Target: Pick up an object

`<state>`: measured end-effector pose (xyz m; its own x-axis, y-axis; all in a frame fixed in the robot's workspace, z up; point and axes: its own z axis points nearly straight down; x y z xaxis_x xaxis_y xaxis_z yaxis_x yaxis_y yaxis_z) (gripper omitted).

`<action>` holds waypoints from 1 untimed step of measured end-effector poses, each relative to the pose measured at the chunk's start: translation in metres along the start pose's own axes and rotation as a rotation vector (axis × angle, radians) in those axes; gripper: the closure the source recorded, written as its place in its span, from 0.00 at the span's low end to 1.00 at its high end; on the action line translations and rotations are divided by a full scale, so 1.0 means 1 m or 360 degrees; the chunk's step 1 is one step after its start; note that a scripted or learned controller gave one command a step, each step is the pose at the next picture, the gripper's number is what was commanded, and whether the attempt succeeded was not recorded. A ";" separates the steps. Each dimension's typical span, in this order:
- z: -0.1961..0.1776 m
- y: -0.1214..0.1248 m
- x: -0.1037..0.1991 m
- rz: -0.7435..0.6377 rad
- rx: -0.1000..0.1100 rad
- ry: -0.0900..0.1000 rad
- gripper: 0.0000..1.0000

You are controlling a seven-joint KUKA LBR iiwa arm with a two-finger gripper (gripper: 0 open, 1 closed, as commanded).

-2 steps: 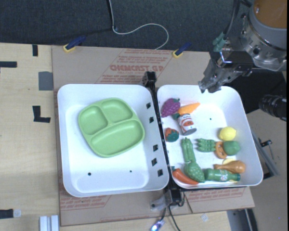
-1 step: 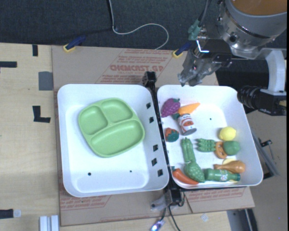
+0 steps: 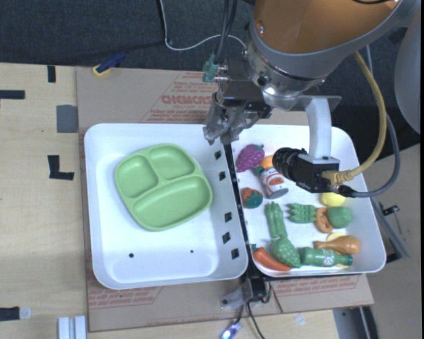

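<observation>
camera view looks down on the tabletop (image 3: pixel 28 210) with two white bins. the left bin (image 3: pixel 102 260) carries a green divided plate (image 3: pixel 164 187). the right bin (image 3: pixel 367 256) holds the toy food: purple grapes (image 3: pixel 250 157) at its 11 o'clock corner, a small red-labelled bottle (image 3: pixel 273 180) just beside them, a green-and-red round piece (image 3: pixel 251 198) towards 9 o'clock, a green corn-like piece (image 3: pixel 275 221) near the middle, a carrot (image 3: pixel 267 259) and a green cucumber (image 3: pixel 326 258) at 6 o'clock, a yellow lemon (image 3: pixel 333 199) at 3 o'clock.

the hand (image 3: pixel 221 127) hangs over the divider between the bins, at 12 o'clock of it, near the grapes but apart from them. i cannot tell whether it is spread or pressed together; nothing is visible in it.

the nearest candidate is the grapes. they look like light, stiff plastic, bumpy, so likely less slippery than the smooth bottle. i would take them across the narrow middle. crowding by the bottle and the bin wall may spoil the grip.
</observation>
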<state>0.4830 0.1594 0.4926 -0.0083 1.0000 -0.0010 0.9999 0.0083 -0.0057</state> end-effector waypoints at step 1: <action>0.185 -0.001 0.077 0.0002 0.0018 -0.0009 1.00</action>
